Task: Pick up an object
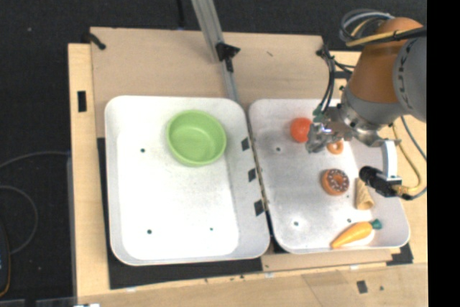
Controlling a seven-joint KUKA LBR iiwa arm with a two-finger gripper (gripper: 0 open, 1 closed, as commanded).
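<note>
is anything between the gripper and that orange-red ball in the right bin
Nothing visible does. The gripper hangs just right of the ball, with bare bin floor around them. The small orange ring lies on the gripper's other side, and the donut lies nearer the camera.

The grey arm with its orange band (381, 75) was cut off by the picture's right edge. Its wrist covered the right bin's (287, 219) upper right corner and part of a small orange ring-shaped piece (336, 148). The metal two-finger gripper (316, 139) was too small and blurred to read. A tan cone-shaped toy (364, 195) lay partly under a black fitting (374, 177).
</note>
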